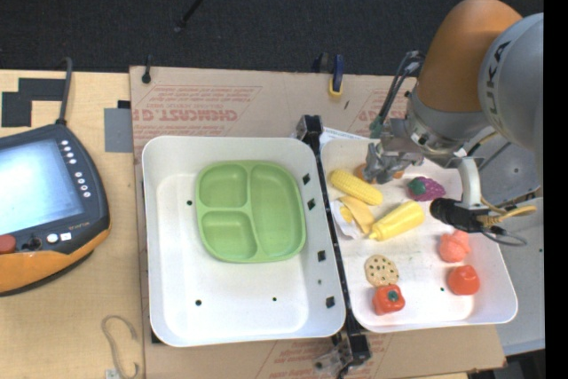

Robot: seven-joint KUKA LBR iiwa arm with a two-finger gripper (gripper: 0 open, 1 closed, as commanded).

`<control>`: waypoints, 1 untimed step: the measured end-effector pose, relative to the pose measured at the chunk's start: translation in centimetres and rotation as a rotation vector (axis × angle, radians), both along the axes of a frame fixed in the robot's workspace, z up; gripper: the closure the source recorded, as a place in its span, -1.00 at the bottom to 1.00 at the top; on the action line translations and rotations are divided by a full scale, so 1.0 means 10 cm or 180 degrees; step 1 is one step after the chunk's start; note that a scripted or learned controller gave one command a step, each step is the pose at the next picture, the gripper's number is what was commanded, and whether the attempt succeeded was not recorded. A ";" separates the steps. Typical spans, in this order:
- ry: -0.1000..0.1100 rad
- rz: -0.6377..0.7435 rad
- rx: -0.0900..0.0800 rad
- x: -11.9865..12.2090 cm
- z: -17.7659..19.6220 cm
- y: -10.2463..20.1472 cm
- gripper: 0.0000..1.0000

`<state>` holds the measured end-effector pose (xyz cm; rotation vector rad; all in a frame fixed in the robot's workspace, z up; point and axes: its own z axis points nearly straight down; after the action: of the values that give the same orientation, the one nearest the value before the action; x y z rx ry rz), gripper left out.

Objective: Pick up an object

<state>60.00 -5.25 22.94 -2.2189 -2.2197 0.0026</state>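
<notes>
Corn cob (356, 185) is lying in the right bin (497, 311); the end effector (382, 166) is hovering just beside it, its opening indiscernible, likely needing descent to grasp.

You have the gripper (383, 166) low over the far end of the right bin (497, 302), just beside a corn cob (356, 186). A second cob (398, 220) lies nearer. The left bin (169, 280) holds a green divided plate (249, 211).
</notes>
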 end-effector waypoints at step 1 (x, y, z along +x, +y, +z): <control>0.0004 -0.0004 -0.0005 0.00 0.01 -0.14 1.00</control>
<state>59.96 -6.67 23.01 -2.2205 -2.2185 0.0054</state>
